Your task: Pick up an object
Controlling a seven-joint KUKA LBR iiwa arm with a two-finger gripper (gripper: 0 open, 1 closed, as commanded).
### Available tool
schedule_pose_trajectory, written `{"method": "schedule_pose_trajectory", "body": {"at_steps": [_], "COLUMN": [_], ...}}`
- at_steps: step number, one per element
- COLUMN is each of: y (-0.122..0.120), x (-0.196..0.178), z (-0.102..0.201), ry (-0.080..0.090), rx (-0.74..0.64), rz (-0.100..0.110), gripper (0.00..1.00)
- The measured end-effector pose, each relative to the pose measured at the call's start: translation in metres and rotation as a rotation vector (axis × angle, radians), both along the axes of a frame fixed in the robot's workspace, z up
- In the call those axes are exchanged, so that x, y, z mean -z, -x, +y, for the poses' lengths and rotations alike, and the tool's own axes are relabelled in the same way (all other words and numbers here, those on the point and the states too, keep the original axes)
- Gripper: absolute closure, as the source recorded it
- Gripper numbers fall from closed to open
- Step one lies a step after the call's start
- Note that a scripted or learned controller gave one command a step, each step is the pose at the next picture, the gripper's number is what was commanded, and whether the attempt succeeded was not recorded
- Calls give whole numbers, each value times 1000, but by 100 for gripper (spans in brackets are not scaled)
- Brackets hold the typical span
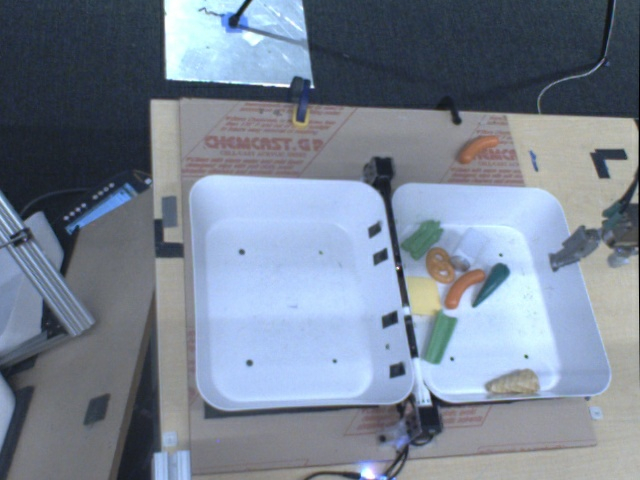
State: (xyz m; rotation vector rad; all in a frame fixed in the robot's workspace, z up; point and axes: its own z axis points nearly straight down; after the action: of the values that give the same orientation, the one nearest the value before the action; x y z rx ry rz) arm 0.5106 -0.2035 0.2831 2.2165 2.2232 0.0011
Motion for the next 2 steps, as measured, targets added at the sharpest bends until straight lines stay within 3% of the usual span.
{"method": "schedule_pose_trajectory", "body": {"at_steps": [1, 2], "y": [-40, -156], "x": [152, 194], "z": [11, 57], "ry": [-4, -2], "rx": [-4, -9], "rz": [8, -18], "gripper": [0, 0]}}
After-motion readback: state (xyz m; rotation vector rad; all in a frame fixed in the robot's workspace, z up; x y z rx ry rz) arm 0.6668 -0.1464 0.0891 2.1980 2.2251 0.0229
